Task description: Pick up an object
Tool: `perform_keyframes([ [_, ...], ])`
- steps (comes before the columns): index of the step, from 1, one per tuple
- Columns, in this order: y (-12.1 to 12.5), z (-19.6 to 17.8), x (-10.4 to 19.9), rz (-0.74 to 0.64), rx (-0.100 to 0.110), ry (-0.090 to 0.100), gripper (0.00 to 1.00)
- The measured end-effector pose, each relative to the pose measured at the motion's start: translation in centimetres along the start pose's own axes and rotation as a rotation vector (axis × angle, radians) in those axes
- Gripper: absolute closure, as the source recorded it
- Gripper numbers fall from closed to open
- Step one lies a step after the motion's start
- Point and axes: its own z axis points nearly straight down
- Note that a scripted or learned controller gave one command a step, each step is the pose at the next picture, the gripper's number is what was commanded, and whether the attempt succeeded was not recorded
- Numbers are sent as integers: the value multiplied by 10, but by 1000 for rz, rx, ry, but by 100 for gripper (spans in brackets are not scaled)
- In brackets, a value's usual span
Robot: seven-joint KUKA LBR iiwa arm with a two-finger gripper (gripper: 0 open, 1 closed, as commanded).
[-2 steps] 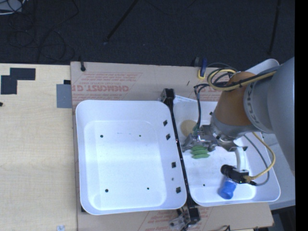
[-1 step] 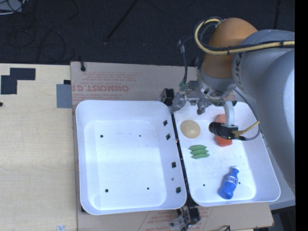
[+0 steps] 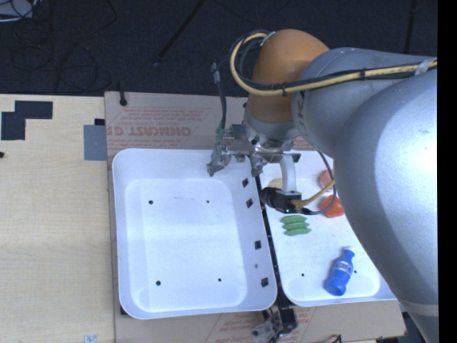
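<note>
My gripper (image 3: 235, 166) hangs over the back right corner of the left bin (image 3: 128, 191), close to the divider between the bins. Its two fingers (image 3: 214, 167) stand apart, so it is open, and nothing sits between them. In the right bin (image 3: 371, 289) lies a green pea pod (image 3: 295, 224) near the divider, below and to the right of the gripper. A blue bottle (image 3: 340, 271) lies tilted towards the front of that bin. An orange object (image 3: 331, 206) rests at the bin's right, partly hidden behind the arm.
The big grey arm (image 3: 385, 141) covers the right bin's back and right side. Cardboard (image 3: 164, 120) lies under the bins, and the wooden bench (image 3: 50, 227) stretches to the left.
</note>
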Motion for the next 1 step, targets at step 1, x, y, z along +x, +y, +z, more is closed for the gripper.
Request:
perform_keyframes([
  [1,0,-10,-4,1,3,-4,100],
])
